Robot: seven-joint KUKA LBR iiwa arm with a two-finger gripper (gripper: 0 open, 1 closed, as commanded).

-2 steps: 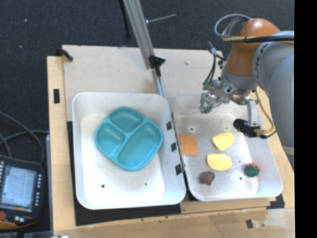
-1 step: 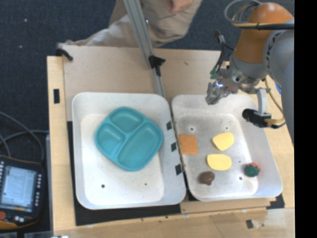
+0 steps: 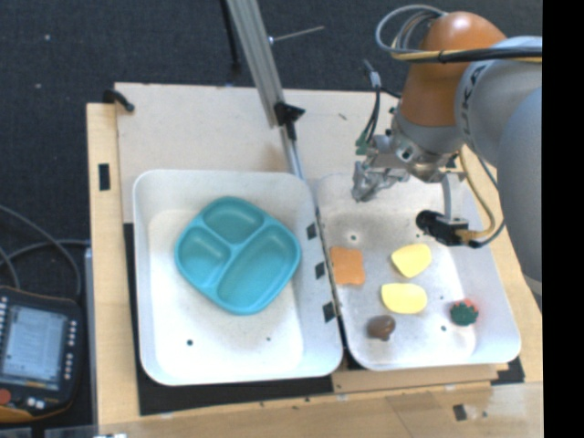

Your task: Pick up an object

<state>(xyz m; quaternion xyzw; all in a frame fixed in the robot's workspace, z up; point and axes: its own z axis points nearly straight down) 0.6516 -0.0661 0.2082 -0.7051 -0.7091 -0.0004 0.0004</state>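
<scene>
The gripper (image 3: 370, 185) hangs over the far left corner of the right bin (image 3: 493, 336), nothing between its fingers. Nearer the front edge of that bin lie an orange square (image 3: 347, 266), two yellow pieces (image 3: 411, 260) (image 3: 402, 297), a brown lump (image 3: 381, 328) and a small red and green thing (image 3: 464, 312) (too small to tell what). The left bin (image 3: 155, 354) carries a teal divided plate (image 3: 238, 254) near its middle.
</scene>
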